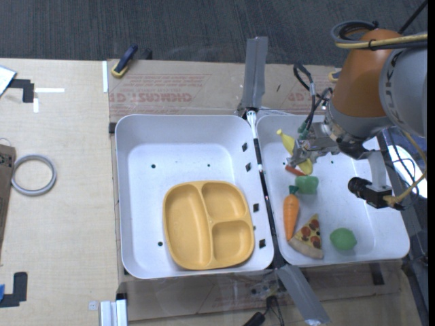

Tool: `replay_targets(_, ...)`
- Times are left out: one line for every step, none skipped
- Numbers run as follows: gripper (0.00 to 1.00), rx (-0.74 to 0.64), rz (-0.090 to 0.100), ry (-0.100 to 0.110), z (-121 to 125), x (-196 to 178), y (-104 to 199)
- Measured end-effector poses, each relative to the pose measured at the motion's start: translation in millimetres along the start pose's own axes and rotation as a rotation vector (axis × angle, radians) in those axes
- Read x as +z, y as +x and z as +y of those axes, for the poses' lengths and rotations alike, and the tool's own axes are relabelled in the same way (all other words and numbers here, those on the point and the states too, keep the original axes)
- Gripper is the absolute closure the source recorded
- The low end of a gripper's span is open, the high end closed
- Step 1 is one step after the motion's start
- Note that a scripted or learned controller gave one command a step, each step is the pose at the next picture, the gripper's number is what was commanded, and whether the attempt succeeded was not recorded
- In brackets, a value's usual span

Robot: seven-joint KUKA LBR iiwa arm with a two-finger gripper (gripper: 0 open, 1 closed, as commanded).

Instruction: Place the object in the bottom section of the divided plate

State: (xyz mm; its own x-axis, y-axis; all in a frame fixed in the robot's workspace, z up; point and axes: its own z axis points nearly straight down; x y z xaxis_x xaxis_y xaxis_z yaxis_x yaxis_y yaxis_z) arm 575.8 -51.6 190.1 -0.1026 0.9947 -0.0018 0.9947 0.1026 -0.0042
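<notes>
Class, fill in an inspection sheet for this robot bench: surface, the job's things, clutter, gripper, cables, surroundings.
Surface: two shallow white bins side by side on a cardboard-covered bench.
Job's things: yellow divided plate in the left bin; toy carrot, pizza slice, green ball, green pepper and banana in the right bin.
Clutter: tape roll left of the bins.
Gripper: gripper low over the right bin's toys; grasp unclear.
Cables: black cables along the arm.
Surroundings: dark carpet behind.

We are counting two white bins [129, 182], one divided plate [207, 224], one carrot [291, 212], one pizza slice [308, 236], one banana [288, 142], one green ball [343, 240] and one tape roll [31, 174].
</notes>
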Motion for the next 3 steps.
replay_targets(1.00, -0.168, 0.000, -0.002, 14.0, -0.8, 78.3)
replay_targets(1.00, -0.003, 0.001, -0.003, 24.3, 73.2, 162.9)
replay_targets(1.00, -0.071, -0.001, -0.004, 86.4, -36.2, 187.6)
